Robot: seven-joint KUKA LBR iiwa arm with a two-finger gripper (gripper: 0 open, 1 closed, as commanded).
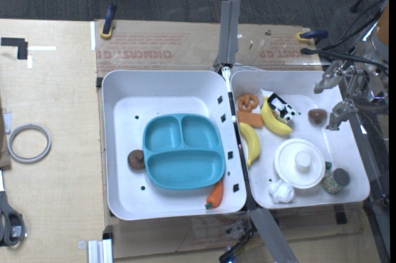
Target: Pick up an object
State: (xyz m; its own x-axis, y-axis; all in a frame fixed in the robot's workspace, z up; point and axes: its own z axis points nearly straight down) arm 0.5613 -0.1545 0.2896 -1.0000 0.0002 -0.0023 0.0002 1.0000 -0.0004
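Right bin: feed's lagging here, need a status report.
Hand over the bin's right side, nothing between its fingers. Brown ball beside it, untouched. White lid and bananas nearby.

left bin [117, 150]: white, small black marks on floor
right bin [356, 144]: white
divided plate [184, 150]: teal blue, plain
carrot [215, 195]: orange, green tip
round piece by plate [136, 159]: dark brown
bananas [250, 141]: yellow, one by the divider, one [274, 119] further right
pretzel [248, 100]: brown-orange
block under pretzel [249, 120]: orange
black-and-white item [281, 108]: black with white spots
small ball [317, 116]: brown
lidded bowl [299, 163]: white
small lump [282, 192]: white
can [336, 180]: green label, grey top
gripper [339, 101]: grey metal
bench [49, 101]: pale wood
tape roll [27, 143]: grey
clamps [109, 21]: blue and yellow
cardboard [161, 48]: tan, red print
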